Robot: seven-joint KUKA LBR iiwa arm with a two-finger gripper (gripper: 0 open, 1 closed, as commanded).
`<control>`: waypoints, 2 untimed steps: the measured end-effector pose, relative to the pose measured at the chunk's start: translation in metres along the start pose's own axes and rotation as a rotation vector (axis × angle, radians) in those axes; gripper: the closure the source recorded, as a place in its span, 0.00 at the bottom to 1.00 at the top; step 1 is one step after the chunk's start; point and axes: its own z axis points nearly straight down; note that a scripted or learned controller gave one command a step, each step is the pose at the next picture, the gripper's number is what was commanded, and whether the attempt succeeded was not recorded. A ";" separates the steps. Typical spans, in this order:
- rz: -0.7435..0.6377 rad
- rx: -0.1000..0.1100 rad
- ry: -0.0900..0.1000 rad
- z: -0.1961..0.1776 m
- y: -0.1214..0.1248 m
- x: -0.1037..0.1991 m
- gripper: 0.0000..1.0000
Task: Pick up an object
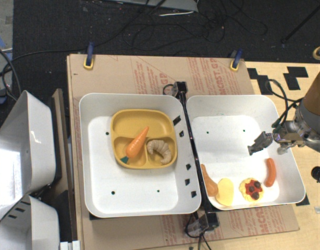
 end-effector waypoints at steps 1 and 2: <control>-0.003 -0.010 -0.002 -0.005 0.002 0.000 0.00; 0.000 -0.006 -0.001 0.039 -0.001 0.003 0.00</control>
